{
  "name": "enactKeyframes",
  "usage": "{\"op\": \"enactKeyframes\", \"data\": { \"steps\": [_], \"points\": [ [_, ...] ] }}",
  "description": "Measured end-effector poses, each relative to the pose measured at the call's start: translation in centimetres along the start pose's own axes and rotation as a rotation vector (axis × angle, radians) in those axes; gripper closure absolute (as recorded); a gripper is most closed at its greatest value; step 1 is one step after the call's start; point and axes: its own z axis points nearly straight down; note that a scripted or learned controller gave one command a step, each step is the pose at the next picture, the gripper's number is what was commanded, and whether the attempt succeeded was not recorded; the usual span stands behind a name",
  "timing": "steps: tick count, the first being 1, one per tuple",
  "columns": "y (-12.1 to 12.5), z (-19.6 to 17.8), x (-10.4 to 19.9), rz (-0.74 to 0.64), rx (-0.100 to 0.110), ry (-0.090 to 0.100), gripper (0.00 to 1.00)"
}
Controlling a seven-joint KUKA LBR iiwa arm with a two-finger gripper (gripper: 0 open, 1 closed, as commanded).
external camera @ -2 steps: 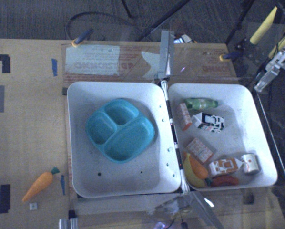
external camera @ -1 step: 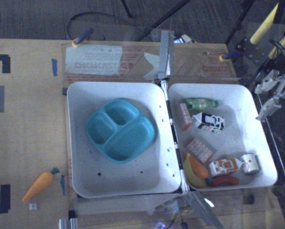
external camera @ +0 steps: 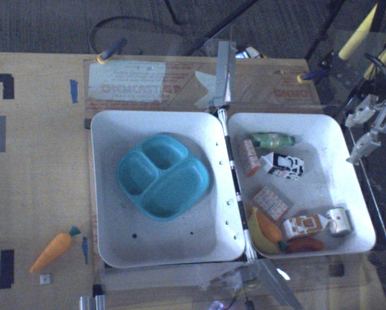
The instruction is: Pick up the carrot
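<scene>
No legible text anywhere. Faint reddish print on the clear sheet (external camera: 127, 82) taped to the bench beyond the left bin (external camera: 102, 173), too blurred to read. Similar reddish marks on the cardboard (external camera: 290, 90) beyond the right bin (external camera: 351, 173), likewise unreadable. Printed patterns on the small cartons in the right bin: black-and-white carton (external camera: 284, 165), orange-and-white carton (external camera: 304, 225), checked packet (external camera: 270, 202); no letters or numbers resolvable.

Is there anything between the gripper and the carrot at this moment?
Yes. The gripper sits at the right edge, beyond the right bin. The carrot lies on the bench, outside the bins, at lower left. Both bins lie between them, including the left bin holding the blue divided plate. Nothing rests on the carrot.
</scene>
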Motion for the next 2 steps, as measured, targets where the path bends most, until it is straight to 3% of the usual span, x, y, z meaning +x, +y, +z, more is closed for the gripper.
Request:
{"op": "enactKeyframes", "data": {
  "steps": [1, 2],
  "points": [
    [3.2, -12.0, -1.5, -0.028, 0.0, -0.005, 0.0],
    [1.1, -6.5, -2.5, -0.253, 0.0, 0.0, 0.0]
  ]
}}
